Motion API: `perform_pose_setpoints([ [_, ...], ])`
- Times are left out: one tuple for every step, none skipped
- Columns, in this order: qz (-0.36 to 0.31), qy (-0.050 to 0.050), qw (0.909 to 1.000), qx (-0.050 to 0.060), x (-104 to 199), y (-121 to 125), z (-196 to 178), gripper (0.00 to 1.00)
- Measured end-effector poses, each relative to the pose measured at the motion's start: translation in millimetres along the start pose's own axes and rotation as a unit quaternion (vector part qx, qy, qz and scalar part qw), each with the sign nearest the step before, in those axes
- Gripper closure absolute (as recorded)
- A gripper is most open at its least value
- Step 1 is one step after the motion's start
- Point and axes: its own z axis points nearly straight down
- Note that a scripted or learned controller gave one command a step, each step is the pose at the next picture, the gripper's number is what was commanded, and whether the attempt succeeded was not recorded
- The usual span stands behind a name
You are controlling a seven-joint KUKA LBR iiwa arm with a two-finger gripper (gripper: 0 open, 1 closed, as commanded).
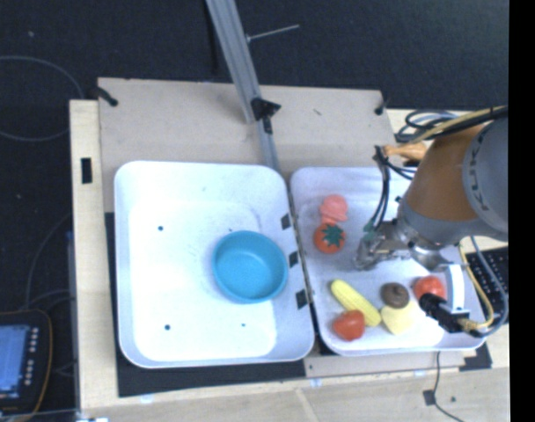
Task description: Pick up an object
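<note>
Claw (370, 255): low in the right bin (355, 183), over bare white floor between the strawberry and the brown ball. I cannot tell from this slanted view whether it is released or clenched; nothing shows in its grip.

Right bin, contents as I read them from my station:
- pink piece (334, 207), near the back wall;
- strawberry (329, 238), just in front of the pink piece, left of the claw;
- banana (355, 301), lying at a slant, front centre;
- tomato (348, 325), touching or nearly touching the banana's front end;
- brown ball (394, 294), right of the banana;
- pale yellow piece (397, 319), just in front of the brown ball;
- red piece (428, 286), partly hidden by the arm.

Left bin (140, 236): one blue bowl (249, 266), right of centre.

Step in hand, by my judgement: settling on a target; no pick is made yet. The strawberry is the nearest loose item with free space round it. To do it well I would centre over one item, come straight down, and avoid the crowded front cluster, where neighbours could be nudged or caught.
</note>
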Motion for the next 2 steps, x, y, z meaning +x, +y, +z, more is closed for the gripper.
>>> perform_pose_setpoints([
  [-0.004, -0.001, 1.0000, -0.002, -4.2, 8.0, -47.3, 1.00],
  [-0.005, -0.001, 1.0000, -0.003, -15.1, 14.5, -102.0, 1.00],
])
